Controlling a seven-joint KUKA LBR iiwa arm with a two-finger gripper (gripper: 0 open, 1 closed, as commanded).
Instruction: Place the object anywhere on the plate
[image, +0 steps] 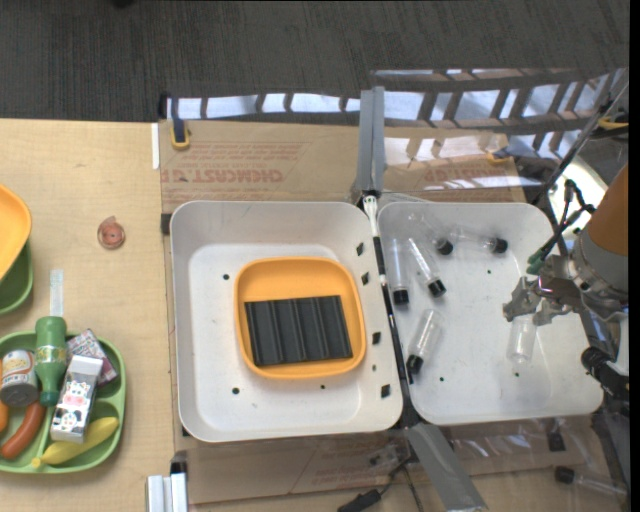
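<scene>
Camera view, hand (540, 305) over right bin (470, 400) (clear tubes (420, 335) inside), orange plate (298, 278) left.

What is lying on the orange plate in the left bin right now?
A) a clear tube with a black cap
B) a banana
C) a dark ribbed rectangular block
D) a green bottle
C: a dark ribbed block lies flat on the orange plate in the left bin, while the clear tubes lie loose in the right bin.
</scene>
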